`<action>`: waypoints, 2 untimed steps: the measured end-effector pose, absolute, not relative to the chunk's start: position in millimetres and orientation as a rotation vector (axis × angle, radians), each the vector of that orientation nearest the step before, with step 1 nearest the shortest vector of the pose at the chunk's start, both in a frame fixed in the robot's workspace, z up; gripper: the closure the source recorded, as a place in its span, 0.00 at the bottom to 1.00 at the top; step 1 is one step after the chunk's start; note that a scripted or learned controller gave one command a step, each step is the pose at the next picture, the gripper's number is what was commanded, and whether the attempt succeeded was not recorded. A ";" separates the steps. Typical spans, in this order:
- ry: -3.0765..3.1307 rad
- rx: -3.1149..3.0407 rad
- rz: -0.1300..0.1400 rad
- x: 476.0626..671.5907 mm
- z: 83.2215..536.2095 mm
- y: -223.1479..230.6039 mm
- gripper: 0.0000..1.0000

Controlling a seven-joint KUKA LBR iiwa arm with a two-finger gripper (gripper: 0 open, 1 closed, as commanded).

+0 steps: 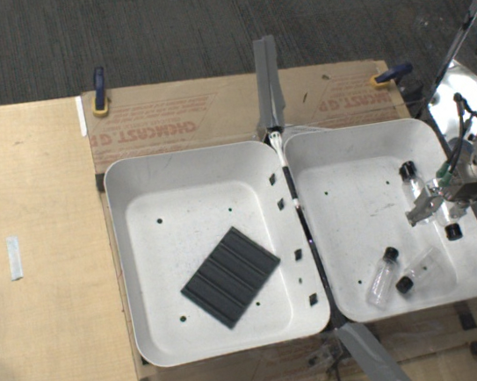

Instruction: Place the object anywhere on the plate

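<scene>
1. Nothing sits on the dark ribbed plate [231, 277] in the left bin [135, 271] yet.
2. Clear vials [383, 277] lie near the right bin's [361, 300] front edge, apart from the plate.
3. The pincer [426, 206] hovers over that bin's right side; I cannot tell its state.
4. The middle divider must be crossed.

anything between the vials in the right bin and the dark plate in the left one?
Only the two bins' adjoining rims, a raised divider between them. The clear vials lie near the right bin's front, the gripper just above them. The dark ridged plate lies alone in the left bin.
</scene>
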State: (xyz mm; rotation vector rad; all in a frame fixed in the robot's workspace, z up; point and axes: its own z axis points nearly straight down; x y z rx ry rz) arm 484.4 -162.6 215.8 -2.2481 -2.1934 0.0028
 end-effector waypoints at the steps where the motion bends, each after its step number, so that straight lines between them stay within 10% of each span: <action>1: -1.869 -2.524 0.008 636.6 194.5 -108.8 1.00; 2: -2.000 -2.420 0.007 605.6 190.2 -10.0 1.00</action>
